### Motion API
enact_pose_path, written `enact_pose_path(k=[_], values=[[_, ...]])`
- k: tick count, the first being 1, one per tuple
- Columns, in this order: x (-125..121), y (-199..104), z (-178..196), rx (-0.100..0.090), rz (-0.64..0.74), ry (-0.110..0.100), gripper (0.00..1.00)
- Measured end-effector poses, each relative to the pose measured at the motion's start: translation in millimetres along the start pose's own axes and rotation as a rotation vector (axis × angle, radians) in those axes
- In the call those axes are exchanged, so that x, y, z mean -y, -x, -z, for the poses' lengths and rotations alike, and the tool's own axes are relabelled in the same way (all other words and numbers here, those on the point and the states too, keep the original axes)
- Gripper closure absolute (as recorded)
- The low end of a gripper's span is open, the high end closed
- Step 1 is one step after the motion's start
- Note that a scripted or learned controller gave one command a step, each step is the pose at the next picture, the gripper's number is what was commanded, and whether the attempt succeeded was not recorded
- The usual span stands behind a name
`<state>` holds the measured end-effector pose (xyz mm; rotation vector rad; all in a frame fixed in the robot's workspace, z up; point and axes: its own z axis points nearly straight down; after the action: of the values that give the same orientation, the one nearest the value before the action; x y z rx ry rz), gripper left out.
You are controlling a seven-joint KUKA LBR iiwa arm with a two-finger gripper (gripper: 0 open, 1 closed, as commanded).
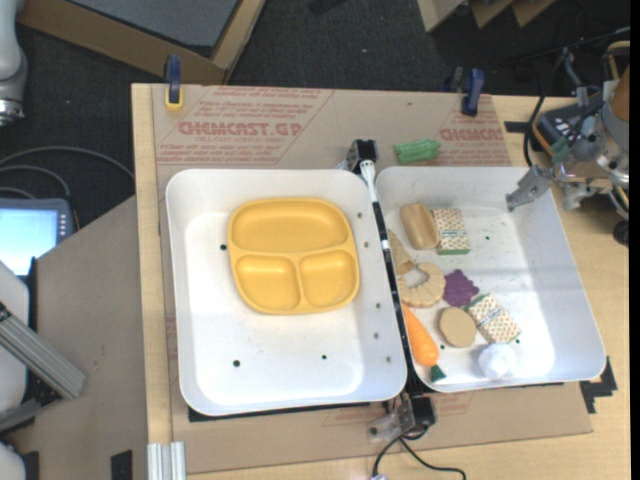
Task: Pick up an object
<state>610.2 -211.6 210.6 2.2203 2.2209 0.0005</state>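
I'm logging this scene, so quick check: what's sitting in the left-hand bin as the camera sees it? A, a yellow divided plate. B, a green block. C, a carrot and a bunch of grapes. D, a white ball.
A: the yellow divided plate lies alone in the left bin, while the carrot, purple grapes and white ball lie in the right bin, and the green piece sits on the board behind the bins.
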Motion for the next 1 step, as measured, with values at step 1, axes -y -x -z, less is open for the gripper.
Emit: enact_pose_path(k=[1], values=[[66.4, -28.9, -93.7, -0.006, -0.001, -0.013, 0.0]])
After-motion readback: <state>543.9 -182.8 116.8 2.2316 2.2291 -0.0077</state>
